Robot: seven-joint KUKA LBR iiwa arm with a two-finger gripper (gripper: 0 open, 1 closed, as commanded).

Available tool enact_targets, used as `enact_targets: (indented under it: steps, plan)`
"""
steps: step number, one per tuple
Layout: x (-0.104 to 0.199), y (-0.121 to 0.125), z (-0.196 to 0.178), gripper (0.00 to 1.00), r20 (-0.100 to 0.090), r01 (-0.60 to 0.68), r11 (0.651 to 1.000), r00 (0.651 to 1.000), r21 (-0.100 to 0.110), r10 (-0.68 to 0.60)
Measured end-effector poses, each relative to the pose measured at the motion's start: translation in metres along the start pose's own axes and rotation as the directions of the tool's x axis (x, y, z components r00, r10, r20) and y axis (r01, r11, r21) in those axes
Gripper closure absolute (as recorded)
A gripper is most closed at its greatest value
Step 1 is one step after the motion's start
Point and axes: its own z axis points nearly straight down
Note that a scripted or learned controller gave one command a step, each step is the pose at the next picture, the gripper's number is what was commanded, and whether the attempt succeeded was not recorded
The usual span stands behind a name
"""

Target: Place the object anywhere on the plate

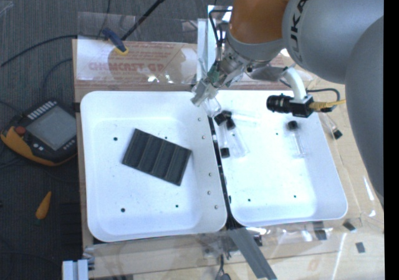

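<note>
A dark grey ribbed rectangular plate lies flat in the left bin, turned slightly. In the right bin lie small clear tube-like objects with black caps: one close to the divider near the back, one just in front of it, and one further right. My gripper hangs over the back end of the divider between the bins, just above and left of the nearest capped tube. The wrist hides what is at its tip.
A black camera unit with a yellow cable sticks out from the arm over the right bin's back. A clear sheet stands behind the left bin. An orange-edged pendant lies on the floor at left.
</note>
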Motion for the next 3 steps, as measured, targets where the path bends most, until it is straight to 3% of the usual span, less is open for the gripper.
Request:
enact_targets:
  steps: [1,2,3]
  plan:
    - [0.042,0.058,0.021,1.0,0.001,0.278,0.96,0.96,-0.001,-0.278]
    - [0.087,0.094,-0.08,1.0,0.004,0.545,0.838,0.838,-0.002,-0.545]
    - [0.155,0.087,-0.052,1.0,0.001,0.723,0.691,0.691,-0.001,-0.723]
